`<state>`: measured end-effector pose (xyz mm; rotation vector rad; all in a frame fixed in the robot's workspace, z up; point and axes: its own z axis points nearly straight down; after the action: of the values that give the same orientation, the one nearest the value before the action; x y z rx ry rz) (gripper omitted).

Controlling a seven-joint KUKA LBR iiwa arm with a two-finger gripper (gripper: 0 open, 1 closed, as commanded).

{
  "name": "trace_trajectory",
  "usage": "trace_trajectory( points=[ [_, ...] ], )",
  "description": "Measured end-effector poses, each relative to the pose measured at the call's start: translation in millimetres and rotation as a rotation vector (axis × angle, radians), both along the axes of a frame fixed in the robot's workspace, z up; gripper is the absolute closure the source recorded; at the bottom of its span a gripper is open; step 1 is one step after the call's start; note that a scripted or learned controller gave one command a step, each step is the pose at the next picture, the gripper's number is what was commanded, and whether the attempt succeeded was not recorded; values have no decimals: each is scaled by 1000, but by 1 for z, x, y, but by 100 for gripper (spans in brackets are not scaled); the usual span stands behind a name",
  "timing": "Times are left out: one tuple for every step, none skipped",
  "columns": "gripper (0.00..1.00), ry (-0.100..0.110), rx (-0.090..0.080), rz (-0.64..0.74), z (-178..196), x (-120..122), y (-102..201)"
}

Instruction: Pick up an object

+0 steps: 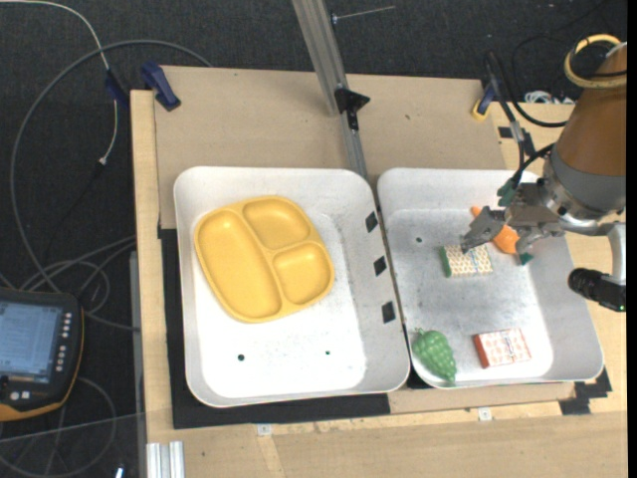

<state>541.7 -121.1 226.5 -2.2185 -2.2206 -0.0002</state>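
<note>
Dark carpet with loose cables surrounds a brown counter (249,118) that carries two shallow white bins side by side. Over the right bin (557,366) hangs the tool (495,239), at the end of a grey arm (592,162) with an orange band, coming from the right edge. Its two dark fingers (482,231) are spread apart in a narrow V and point down and to the left. Nothing sits between them, as far as the slanted view allows to judge.

Just under the finger tips lies a small checkered block (466,260), pale with a green edge on its left side; it seems to be touching the tips or very close to them. A small orange object (506,238) is partly hidden behind the tool, so its shape is not clear.

Further toward the front of the same bin lies a flat red and white box (501,347), well apart from the tool. To the left of the box, at the front left corner of the bin, rests a green rounded object (435,355) with a bumpy surface.

The left bin (199,366) holds a yellow divided plate (263,258) with three compartments, lying flat in the rear half. A metal pole (323,43) rises from the counter behind the gap between the bins. At the far left, on the floor, a handheld control panel (35,352) with a screen is visible.
</note>
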Motion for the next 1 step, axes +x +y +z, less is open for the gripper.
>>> trace_trajectory(
  points=[
    [0, 0, 0, 0, 0, 0, 0]
  ],
)
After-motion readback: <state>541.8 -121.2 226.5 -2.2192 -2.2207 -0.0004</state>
